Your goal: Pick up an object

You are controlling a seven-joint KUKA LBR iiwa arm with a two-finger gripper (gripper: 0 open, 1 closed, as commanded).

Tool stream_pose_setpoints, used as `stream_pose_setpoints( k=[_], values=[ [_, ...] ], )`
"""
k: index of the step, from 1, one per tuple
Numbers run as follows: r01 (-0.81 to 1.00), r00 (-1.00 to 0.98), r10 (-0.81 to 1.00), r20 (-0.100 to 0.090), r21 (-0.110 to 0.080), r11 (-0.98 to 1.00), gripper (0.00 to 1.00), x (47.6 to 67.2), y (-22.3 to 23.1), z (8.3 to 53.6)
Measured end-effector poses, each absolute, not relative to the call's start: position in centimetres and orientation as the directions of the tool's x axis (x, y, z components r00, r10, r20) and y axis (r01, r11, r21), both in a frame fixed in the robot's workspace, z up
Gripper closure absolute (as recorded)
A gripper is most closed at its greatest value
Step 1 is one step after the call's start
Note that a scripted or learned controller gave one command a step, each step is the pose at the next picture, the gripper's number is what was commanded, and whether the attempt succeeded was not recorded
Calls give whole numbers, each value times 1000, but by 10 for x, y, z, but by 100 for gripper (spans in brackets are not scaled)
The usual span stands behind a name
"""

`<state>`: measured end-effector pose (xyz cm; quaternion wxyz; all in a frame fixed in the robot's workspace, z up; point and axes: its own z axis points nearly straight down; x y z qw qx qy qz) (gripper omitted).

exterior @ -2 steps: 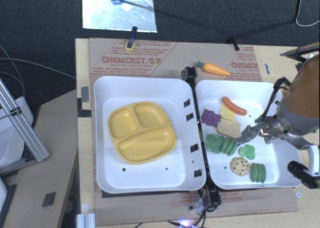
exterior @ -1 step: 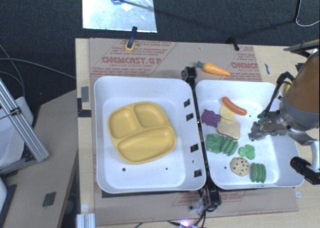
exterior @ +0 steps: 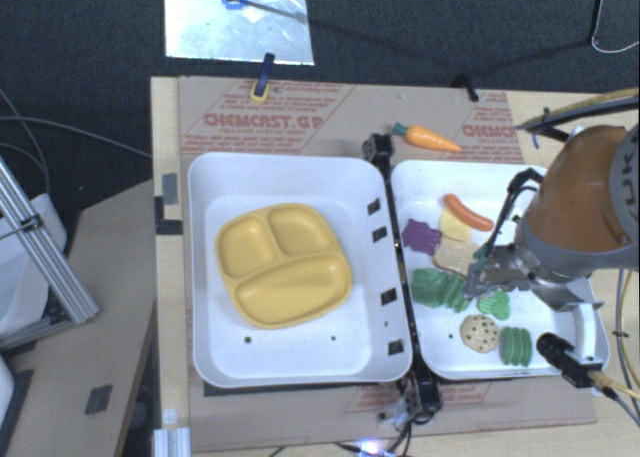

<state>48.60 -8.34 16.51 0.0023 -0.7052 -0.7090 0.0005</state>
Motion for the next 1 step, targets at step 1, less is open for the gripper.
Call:
stream_pose_setpoints(
  k=[1],
  values=[
    [1000, -15, 1000, 4, 10, 15, 100, 489, 9, 250]
  ],
)
